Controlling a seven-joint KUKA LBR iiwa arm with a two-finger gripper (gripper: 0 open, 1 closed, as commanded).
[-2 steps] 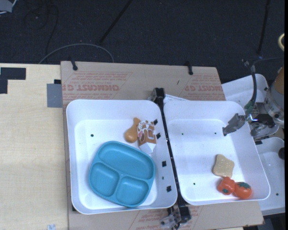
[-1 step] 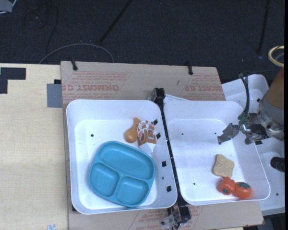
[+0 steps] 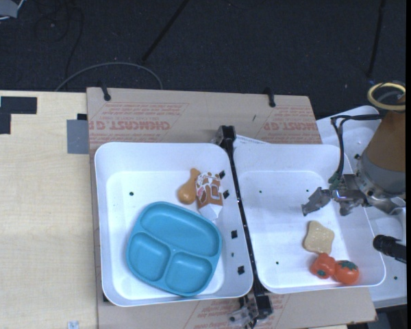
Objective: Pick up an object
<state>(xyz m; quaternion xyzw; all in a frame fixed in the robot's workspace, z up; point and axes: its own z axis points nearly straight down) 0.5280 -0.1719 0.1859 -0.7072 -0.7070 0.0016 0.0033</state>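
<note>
1. Nearest me, right bin (image 3: 288, 279), front corner: two small orange-red pieces (image 3: 335, 269) touching each other, count 2, maybe toy tomatoes, too small to be sure.
2. Just behind them a pale bread-like piece (image 3: 318, 238), count 1, lay flat on the bin floor, not lifted.
3. Left bin (image 3: 116, 184): one blue divided tray (image 3: 174, 247) at front; behind it one tan drumstick-shaped toy (image 3: 188, 186) and one brown-white crumpled item (image 3: 209, 190), side by side.
4. Gripper (image 3: 320, 202) hovered above and just behind the bread piece, jaws parted, nothing between them.
5. Progress: nothing grasped, pick not yet done; descent, closing and lift remained.
6. Bins: 2.
</note>
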